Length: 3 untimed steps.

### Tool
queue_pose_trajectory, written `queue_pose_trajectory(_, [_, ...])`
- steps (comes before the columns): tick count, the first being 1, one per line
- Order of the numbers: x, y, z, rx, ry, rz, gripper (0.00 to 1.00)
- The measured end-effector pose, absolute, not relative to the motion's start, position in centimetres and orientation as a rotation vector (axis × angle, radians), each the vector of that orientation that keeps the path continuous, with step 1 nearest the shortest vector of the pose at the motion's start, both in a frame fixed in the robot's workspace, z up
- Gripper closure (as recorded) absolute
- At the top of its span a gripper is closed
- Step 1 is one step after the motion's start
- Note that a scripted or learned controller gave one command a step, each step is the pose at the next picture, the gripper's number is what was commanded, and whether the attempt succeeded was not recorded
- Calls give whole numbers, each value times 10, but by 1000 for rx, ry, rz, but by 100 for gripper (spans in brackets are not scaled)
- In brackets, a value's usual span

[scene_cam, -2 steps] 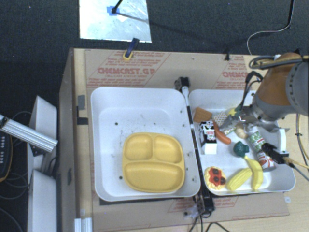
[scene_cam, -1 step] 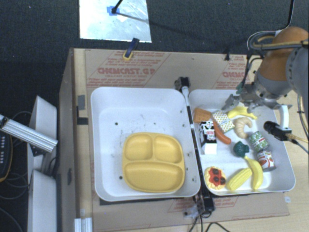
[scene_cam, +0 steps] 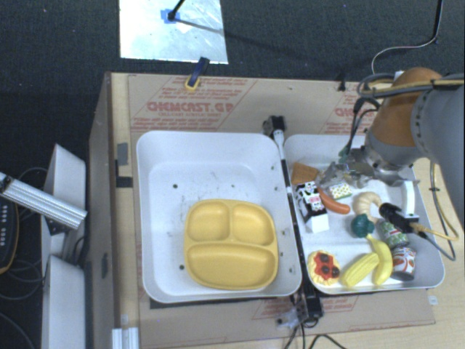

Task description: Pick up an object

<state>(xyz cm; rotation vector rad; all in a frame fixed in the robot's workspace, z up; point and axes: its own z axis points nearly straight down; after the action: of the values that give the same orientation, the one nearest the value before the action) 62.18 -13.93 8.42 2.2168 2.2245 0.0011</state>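
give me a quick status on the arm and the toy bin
Gripper low over right bin, nothing seen between fingers. Toy hot dog just below it. Yellow tray alone in left bin.

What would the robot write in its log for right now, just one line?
phase: reaching | end effector: over right bin, above toy hotdog | held: nothing seen | left bin: yellow tray

The yellow tray (scene_cam: 231,243) is taking the lower half of the left bin (scene_cam: 156,217), leaving open floor above it. Toys are crowding the right bin (scene_cam: 429,267), with small gaps between.
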Motion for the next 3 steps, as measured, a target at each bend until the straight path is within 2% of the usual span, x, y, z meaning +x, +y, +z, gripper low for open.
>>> queue_pose_trajectory(1, [573, -173, 85, 2220, 2221, 0, 0])
queue_pose_trajectory(2, [601, -145, 155, 2214, 2223, 5, 0])
queue_pose_trajectory(3, [603, -122, 102, 2217, 2224, 2, 0])
